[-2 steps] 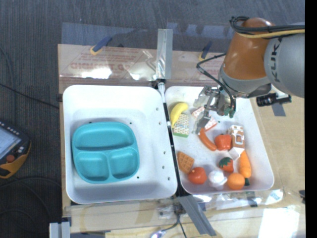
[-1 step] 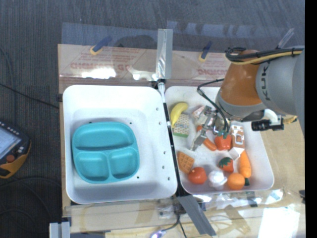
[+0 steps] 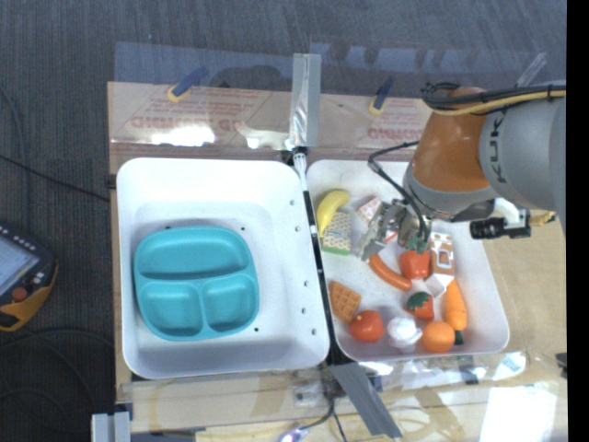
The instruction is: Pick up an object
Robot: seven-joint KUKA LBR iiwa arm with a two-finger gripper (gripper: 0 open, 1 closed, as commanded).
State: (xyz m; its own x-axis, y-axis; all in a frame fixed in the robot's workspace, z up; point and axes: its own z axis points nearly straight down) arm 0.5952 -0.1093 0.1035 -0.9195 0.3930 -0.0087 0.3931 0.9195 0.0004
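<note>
The arm (image 3: pixel 488 155) reaches in from the right of the frame and hangs low over the right bin (image 3: pixel 492 334), its gripper (image 3: pixel 398 228) sitting in the middle of the toy food. The step in hand looks like the descent toward a grasp: nothing can be made out between the fingers, and whether they are spread or pressed together cannot be told from this slanting view. The likeliest targets lie just beside and below the gripper, in the centre right of the frame: a long orange carrot (image 3: pixel 390 272) and a red tomato (image 3: pixel 416 263) touching it. The next move would call for settling on one piece, lowering the last bit and closing on it cleanly, since the items crowd each other and a neighbour could get nudged. Counting what is clear in the right bin: one yellow banana (image 3: pixel 329 208) at its upper left, one waffle (image 3: pixel 344 299), a second red tomato (image 3: pixel 367 325) near the lower edge, one white ball (image 3: pixel 402 331), one round orange (image 3: pixel 438 336), and a second carrot (image 3: pixel 455 305) at the lower right; several small packets under the gripper are too jumbled to count. The left bin (image 3: pixel 276 339) holds one teal divided plate (image 3: pixel 195 281) with three compartments.
</note>
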